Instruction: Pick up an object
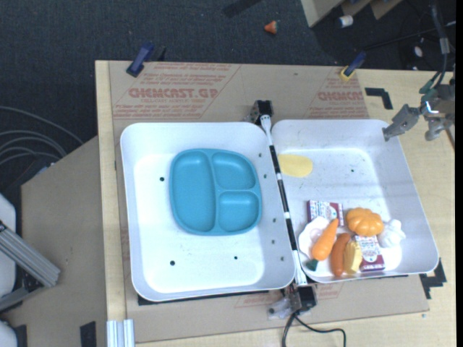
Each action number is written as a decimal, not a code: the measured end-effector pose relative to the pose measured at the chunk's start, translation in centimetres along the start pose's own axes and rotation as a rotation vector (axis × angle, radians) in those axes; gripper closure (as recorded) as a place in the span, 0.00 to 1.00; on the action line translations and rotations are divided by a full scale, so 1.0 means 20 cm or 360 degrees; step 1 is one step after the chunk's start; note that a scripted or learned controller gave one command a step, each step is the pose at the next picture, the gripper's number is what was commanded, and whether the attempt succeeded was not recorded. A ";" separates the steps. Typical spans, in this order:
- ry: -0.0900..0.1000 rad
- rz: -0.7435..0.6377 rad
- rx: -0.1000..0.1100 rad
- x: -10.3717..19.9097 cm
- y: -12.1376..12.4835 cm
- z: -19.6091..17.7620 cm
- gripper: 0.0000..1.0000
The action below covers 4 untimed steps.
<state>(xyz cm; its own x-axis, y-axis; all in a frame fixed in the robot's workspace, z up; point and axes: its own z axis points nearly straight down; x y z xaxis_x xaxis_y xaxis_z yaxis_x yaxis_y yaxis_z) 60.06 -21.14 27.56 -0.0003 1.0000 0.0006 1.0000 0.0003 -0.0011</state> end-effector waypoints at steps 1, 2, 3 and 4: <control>-0.0001 0.0000 -0.0002 0.17 -0.06 0.95 0.00; 0.0002 0.0000 0.0002 0.30 -0.23 0.96 0.00; 0.0001 0.0001 0.0001 0.50 -0.45 0.96 0.00; -0.0009 0.0005 -0.0027 0.58 -0.59 0.94 0.00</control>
<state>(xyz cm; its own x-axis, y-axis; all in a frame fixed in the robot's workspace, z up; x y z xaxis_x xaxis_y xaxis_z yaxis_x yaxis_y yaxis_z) 48.33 -9.53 8.70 0.0030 1.0000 -0.0053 0.9999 -0.0029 0.0159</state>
